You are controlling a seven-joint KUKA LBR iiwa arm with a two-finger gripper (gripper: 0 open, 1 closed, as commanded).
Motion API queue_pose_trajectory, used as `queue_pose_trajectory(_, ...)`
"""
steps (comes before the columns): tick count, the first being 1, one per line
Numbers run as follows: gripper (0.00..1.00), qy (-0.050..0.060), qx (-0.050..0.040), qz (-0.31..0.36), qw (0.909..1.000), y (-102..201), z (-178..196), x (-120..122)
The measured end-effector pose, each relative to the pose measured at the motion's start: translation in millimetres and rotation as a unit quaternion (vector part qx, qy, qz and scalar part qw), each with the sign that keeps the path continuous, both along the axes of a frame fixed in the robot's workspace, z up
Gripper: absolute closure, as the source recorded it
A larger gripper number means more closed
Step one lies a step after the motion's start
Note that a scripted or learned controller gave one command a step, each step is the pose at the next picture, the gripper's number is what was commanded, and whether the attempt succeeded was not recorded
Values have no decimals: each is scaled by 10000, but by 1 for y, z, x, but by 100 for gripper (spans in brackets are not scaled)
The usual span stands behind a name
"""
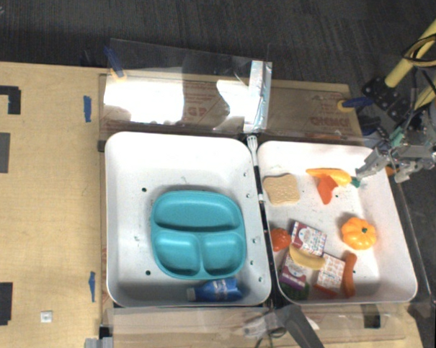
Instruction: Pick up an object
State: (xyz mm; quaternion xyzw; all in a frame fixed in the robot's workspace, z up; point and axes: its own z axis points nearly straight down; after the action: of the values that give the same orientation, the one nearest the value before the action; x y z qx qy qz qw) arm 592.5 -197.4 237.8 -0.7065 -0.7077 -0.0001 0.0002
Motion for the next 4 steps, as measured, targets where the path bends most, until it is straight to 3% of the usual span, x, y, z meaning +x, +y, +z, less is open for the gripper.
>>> queue_pose_trajectory(1, 0, -91, -27, 537, 9985, -6, -106, 32)
queue_pose_trajectory(2, 0, -16, -5, 671, 9977, 10, -83, 14)
queue_pose_trajectory(3, 0, -24, -11, 1184, 9930, -7, -143, -23)
queue_pose_trajectory(4, 100, -44, -19, 1172, 9931, -8, -133, -23)
